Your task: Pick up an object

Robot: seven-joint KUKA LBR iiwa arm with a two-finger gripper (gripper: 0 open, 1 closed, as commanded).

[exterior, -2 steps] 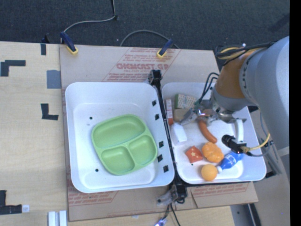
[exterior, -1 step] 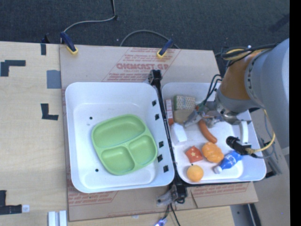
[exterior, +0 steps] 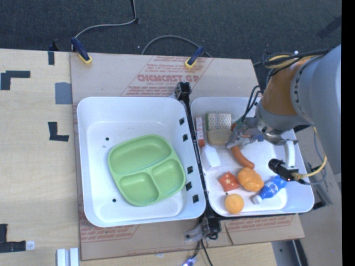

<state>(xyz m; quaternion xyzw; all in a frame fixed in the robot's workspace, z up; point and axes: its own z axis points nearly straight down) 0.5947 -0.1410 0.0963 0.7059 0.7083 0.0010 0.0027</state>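
Hovering low in the right bin, the jaws sit just above the orange carrot-like toy; their spread cannot be told. Nothing looks lifted yet; the grasp remains.

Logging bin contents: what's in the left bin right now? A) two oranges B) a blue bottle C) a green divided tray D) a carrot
C: the green tray lies in the left bin, while the bottle, carrot and oranges sit in the right bin.
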